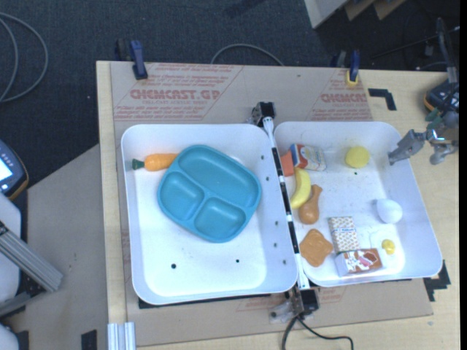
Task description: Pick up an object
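Hanging at the far right rim of the right shallow white bin (408, 265), the grey two-finger gripper (406, 149) grips nothing that I can see, and could clip that rim reaching toward the nearby yellow ball (357, 157).

A yellow banana (300, 187) lies lengthwise along the right bin's (416, 195) left wall.

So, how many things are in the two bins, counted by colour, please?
Blue: 1, the plate
Orange or brown: 3, carrot, drumstick, cookie
Yellow: 3, banana, ball, small piece
White: 1, egg
Printed packs: 3
Total: 11
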Available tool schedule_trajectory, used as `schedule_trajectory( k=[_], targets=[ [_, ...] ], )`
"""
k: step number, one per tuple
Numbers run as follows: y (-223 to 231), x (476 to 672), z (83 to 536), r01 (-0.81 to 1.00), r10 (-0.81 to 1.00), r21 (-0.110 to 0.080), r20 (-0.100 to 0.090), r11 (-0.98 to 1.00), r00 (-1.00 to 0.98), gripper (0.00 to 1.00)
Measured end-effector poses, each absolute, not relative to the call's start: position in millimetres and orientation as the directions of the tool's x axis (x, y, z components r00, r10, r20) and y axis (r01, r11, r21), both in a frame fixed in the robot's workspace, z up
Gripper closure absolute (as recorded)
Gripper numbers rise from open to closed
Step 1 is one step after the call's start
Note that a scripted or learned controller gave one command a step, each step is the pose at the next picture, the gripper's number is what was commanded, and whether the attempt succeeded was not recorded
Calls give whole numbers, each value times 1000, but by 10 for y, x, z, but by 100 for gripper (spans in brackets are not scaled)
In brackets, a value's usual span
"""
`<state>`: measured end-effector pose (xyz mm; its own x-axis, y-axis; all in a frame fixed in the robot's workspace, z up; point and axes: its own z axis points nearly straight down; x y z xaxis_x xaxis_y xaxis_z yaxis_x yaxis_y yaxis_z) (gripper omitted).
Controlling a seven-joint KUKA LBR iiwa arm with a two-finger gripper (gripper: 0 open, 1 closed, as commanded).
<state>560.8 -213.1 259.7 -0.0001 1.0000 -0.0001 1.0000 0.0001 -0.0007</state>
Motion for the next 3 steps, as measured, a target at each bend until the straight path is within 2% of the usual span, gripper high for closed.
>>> schedule_trajectory(
  k=[1,2,3],
  targets=[
    [-2056,6476,1226,1000,1000,-5,2,4,-4,0],
    [-1892,6519,816,1000,1000,-5,2,2,-2,0],
    [-1905,6535,962,1000,1000,2,-1,3,-3,100]
  ],
)
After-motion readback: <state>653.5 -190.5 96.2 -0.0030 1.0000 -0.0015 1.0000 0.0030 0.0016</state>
